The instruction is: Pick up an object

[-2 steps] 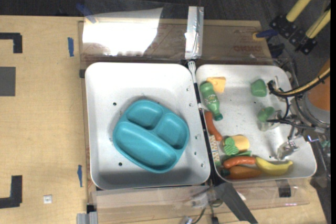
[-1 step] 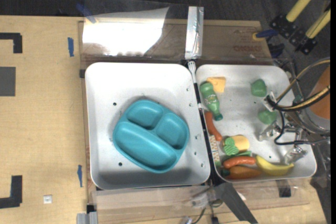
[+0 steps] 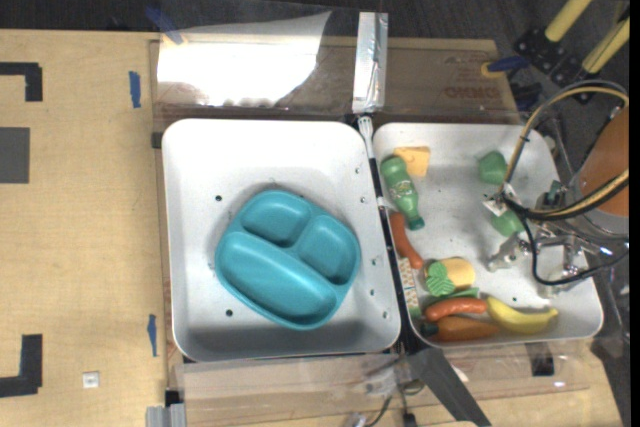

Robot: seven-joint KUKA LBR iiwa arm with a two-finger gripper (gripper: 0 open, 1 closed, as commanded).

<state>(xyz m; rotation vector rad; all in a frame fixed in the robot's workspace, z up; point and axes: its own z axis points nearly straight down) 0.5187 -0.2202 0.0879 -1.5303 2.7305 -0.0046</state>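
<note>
Hand (image 3: 508, 240) sits low in the right bin (image 3: 455, 137) among toy food, likely seeking a grasp near the green piece (image 3: 491, 166); its opening I cannot tell.

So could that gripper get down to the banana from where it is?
Probably yes. The gripper hangs in the right bin, and the banana lies near it on top of the pile, nothing covering it.

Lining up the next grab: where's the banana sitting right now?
The banana lies in the right bin, near its front edge toward the right corner, touching the red-orange toy vegetable on its left and below the gripper.
</note>
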